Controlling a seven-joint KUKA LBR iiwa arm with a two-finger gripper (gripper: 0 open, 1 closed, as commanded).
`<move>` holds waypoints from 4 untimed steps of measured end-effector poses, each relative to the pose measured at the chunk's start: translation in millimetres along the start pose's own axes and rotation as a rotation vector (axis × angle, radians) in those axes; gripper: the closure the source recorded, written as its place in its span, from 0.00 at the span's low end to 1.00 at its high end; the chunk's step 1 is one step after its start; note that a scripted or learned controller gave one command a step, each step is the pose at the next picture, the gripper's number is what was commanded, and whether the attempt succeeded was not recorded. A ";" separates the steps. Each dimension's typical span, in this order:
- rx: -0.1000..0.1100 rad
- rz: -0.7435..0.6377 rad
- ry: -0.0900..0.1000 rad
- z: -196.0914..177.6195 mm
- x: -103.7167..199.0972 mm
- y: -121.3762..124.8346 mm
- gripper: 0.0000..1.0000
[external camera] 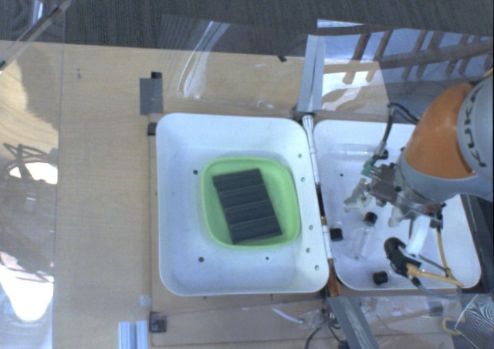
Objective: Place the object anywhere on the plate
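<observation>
A dark grey ribbed block (247, 205) lies flat on the green plate (210, 212), which sits in the middle of the left bin (177, 185). My gripper (377, 194) hangs over the right bin (340, 147), well apart from the block and the plate. The grey wrist and orange band cover much of it from above.
Small black pieces lie in the right bin, one near its left wall (336, 233), one under the gripper (371, 218) and one by the front wall (380, 278). A metal post (311, 77) rises behind the gap between the bins.
</observation>
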State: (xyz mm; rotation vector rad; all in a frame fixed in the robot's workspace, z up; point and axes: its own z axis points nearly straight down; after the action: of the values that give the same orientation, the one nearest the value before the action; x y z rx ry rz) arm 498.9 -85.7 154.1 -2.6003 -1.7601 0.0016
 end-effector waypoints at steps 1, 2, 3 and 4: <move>-0.005 0.017 0.000 -28.1 -61.8 56.8 0.00; -0.007 0.063 -0.001 -113.7 -94.1 68.9 0.00; -0.012 -0.086 -0.002 -279.7 -81.6 54.6 0.00; -0.009 -0.088 -0.003 -280.6 -107.2 32.9 0.00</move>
State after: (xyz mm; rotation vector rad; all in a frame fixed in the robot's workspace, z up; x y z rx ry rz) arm 490.1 -197.6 434.6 -2.5282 -1.8780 -0.0027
